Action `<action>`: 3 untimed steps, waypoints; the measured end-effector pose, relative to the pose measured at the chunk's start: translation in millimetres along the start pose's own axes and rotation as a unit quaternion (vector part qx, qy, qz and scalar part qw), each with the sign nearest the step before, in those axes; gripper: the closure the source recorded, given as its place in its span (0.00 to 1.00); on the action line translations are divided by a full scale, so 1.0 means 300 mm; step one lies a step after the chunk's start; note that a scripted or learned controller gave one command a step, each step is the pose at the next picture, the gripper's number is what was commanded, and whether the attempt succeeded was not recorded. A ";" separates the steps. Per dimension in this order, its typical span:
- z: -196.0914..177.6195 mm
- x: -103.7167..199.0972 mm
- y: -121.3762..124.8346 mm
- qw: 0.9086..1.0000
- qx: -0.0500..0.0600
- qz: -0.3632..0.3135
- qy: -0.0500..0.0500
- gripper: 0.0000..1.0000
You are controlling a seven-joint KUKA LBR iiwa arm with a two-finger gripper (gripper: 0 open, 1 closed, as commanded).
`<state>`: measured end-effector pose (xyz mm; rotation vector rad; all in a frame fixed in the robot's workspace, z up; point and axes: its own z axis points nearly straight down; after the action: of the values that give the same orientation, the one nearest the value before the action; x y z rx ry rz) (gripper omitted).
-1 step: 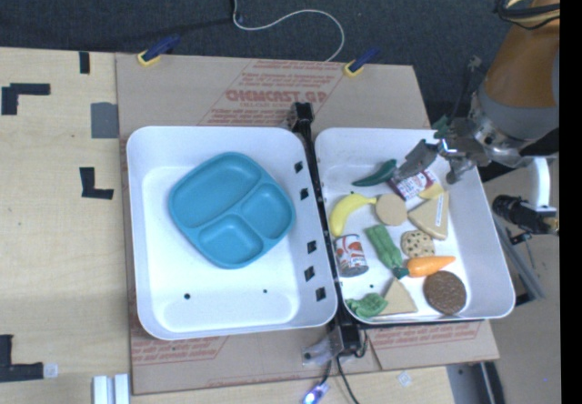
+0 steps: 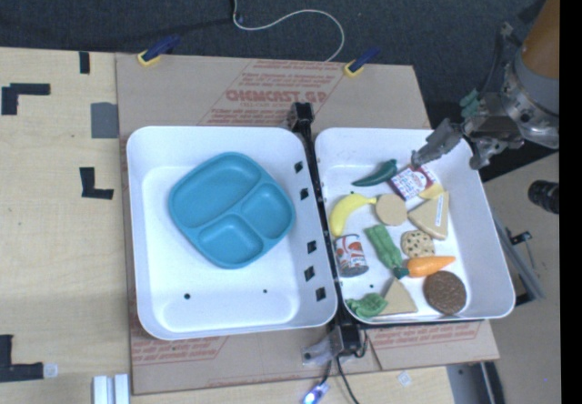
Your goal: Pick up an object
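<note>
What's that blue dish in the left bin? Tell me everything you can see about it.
The blue tray is a light blue, smooth plate that looks like plastic, with rounded corners and three sunken compartments: one large along its upper left, two smaller toward the lower right. It lies flat and right way up, turned at an angle, on the floor of the left white bin. Its compartments hold nothing, and nothing else touches it.

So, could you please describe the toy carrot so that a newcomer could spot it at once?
Look in the right-hand white bin, among the toy food. Near its lower right lies the carrot, just above the round brown cookie. It is the pile's one bright orange piece.
</note>
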<state>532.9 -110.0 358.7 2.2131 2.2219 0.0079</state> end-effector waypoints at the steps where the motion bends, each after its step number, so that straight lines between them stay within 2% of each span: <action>1: -0.011 -0.003 0.004 1.000 0.004 0.001 0.000 1.00; 2: -0.440 0.127 -0.120 1.000 -0.003 -0.001 0.000 1.00; 3: -0.594 0.415 -0.159 1.000 0.001 -0.003 0.001 1.00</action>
<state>483.4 14.4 536.5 2.2074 2.2316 0.0077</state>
